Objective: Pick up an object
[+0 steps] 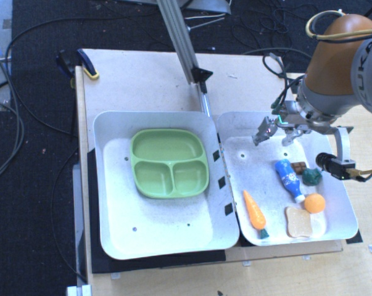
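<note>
My gripper (275,134) hangs over the back of the right bin (241,159), its two fingers spread open with nothing between them. In front of it, to the right, a blue bottle (289,179) lies on the bin floor. Next to the bottle sit a dark green lump (311,177) and a small brown piece (298,166). An orange ball (314,203) and a slice of toast (299,222) rest near the bin's front right corner. A toy carrot (255,211) lies at the front left of the same bin.
The left bin (111,190) holds a green divided plate (170,163). A slanted metal pole (179,32) comes down to the bench behind the bins. The grey arm with its orange band (340,48) occupies the upper right.
</note>
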